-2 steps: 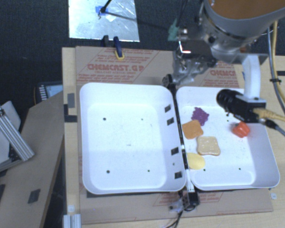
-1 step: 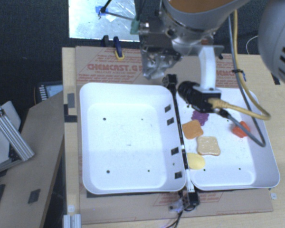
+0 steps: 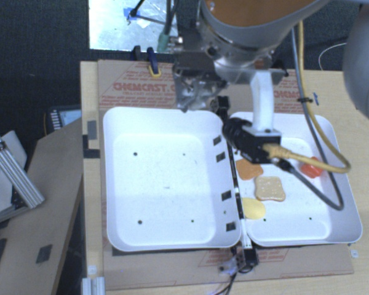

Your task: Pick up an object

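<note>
My gripper [image 3: 195, 98] hangs over the far rim of the left bin [image 3: 120, 118], near the divide between the two bins. Nothing shows in its grasp. In the right bin [image 3: 338, 220] lie a flat orange piece [image 3: 249, 171], a tan bread-slice shape [image 3: 270, 189] and a yellow round piece [image 3: 254, 209], all close to that bin's left wall. A red-orange item [image 3: 312, 168] lies further right, partly behind the yellow cable. All of these sit well in front of and to the right of the gripper.
The arm's wide grey and orange body [image 3: 258, 11] fills the upper middle of the view. A cardboard sheet [image 3: 135, 85] lies under both bins. Blue and yellow clamps [image 3: 149, 59] sit at the bench's far edge.
</note>
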Motion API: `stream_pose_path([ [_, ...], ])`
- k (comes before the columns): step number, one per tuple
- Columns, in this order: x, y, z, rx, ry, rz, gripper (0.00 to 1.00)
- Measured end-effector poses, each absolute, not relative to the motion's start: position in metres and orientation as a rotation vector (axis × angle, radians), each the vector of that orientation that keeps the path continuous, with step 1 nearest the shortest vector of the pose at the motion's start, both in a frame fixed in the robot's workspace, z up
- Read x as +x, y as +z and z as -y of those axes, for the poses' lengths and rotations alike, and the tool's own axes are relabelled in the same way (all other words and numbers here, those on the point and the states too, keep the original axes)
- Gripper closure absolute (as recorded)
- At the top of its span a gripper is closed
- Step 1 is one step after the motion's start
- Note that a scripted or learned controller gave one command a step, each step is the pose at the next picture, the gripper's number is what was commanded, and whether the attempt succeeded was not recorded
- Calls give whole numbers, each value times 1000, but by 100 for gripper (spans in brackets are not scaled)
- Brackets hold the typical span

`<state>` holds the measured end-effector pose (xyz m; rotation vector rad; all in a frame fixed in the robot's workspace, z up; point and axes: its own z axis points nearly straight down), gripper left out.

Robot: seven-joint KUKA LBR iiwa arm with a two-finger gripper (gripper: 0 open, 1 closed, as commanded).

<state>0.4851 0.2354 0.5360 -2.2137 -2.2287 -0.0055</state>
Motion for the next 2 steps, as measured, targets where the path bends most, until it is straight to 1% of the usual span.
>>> stream_pose_path([
  [1,486,535,-234,-2216,-4,2226,0],
  [2,486,547,-235,-2213,-9,2230,100],
])
